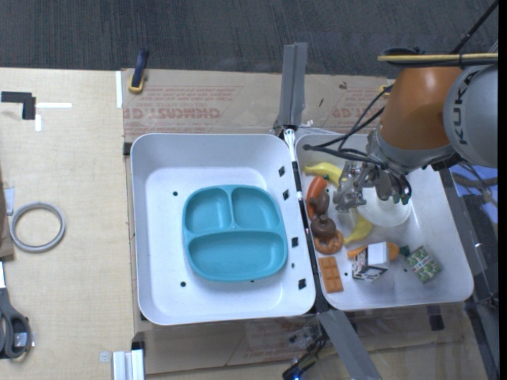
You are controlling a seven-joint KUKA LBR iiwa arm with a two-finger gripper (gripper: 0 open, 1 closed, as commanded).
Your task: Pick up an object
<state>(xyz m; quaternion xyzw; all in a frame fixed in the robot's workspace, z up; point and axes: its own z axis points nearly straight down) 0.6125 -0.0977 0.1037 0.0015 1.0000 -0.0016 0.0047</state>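
Toys (pixel 337 240) lie clustered at right bin's (pixel 444 287) left side. Claw (pixel 354 192) hangs low over them beside banana (pixel 323 169), grip state can't tell. Left bin (pixel 150 212) holds teal plate (pixel 235 233).

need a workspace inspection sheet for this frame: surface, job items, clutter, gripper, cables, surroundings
Surface: two white bins side by side, left bin and right bin, on a cardboard-covered bench.
Job's things: in the right bin, a banana, an orange carrot-like piece, a brown toy, an orange waffle block, a small carton, a green box.
Clutter: teal divided plate in the left bin.
Gripper: gripper low over the right bin's rear; nothing seen held.
Cables: black cables running to the wrist.
Surroundings: tape roll and scissors left of the bins.
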